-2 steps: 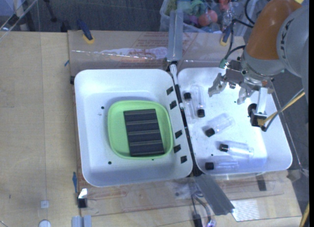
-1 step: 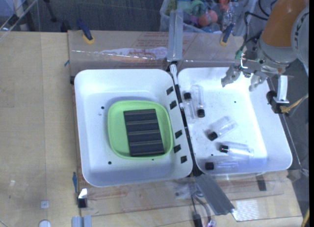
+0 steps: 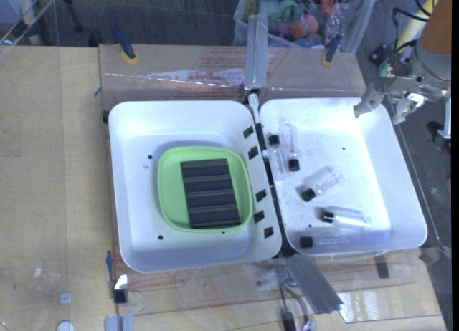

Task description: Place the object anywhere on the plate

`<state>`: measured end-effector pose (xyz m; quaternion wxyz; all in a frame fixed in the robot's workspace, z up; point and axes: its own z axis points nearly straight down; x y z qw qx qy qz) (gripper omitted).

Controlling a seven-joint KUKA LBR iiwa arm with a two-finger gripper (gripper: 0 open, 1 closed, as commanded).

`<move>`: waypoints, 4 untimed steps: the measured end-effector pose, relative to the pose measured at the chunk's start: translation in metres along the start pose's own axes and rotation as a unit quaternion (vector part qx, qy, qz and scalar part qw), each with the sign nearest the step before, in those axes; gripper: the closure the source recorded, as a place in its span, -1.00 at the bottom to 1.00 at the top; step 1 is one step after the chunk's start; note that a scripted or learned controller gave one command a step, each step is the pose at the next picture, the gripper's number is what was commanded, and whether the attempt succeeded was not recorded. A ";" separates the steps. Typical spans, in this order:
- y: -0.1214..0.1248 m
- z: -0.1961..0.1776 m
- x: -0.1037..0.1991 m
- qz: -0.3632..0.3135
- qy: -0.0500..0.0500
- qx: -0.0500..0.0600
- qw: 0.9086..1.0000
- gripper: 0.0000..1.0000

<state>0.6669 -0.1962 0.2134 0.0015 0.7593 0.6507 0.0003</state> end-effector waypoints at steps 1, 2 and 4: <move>-0.040 -0.165 -0.022 -0.036 0.000 0.000 0.999 -1.00; -0.080 -0.223 -0.037 -0.066 0.000 -0.001 0.998 -1.00; -0.101 -0.222 -0.041 -0.039 0.001 0.002 0.999 -1.00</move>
